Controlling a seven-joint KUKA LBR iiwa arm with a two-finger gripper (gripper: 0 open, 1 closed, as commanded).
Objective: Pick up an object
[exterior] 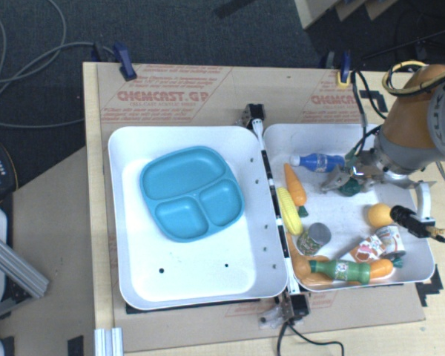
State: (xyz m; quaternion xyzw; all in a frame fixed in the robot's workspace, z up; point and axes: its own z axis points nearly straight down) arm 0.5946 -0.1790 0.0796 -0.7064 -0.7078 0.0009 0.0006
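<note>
At the bottom of the frame the right bin (423,262) held a clutter along its lower wall: a green bottle (340,271) lying across an orange plate (308,268), a small red-and-white carton (372,248) and a grey tin (315,235). Above these lay a yellow corn cob (288,209) and a carrot (295,184), both long ways up the frame beside the dividing wall. The hand (348,179) sat low in the bin's upper middle, over a small dark teal object (351,188), with a blue bottle (317,162) just to its upper left, lying left to right; whether it was released or clenched I cannot tell. The left bin (126,221) carried a blue divided tray (192,193), and the tabletop (200,95) lay beyond
</note>
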